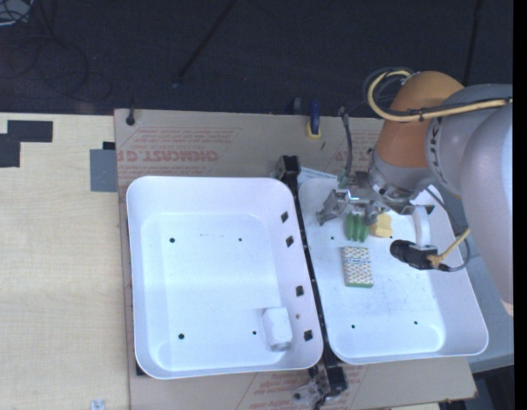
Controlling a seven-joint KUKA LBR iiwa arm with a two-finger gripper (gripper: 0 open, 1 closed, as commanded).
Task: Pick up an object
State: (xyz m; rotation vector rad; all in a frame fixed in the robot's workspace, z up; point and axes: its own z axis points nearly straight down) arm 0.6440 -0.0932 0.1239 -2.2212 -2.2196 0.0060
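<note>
Gripper [355, 202] low in the right bin [451, 336], directly over a green object [357, 227]; whether it is spread or closed cannot be told. Nothing appears lifted, so the pick is probably at its approach stage, with grasp and lift remaining.

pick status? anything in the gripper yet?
Done: arm is down in the right bin, gripper low over the cluster at its far end. In hand: nothing visibly lifted; a green object and a yellow piece lie right by it. Left: grasp and lift. The patterned sponge and the white object in the left bin lie untouched.
</note>
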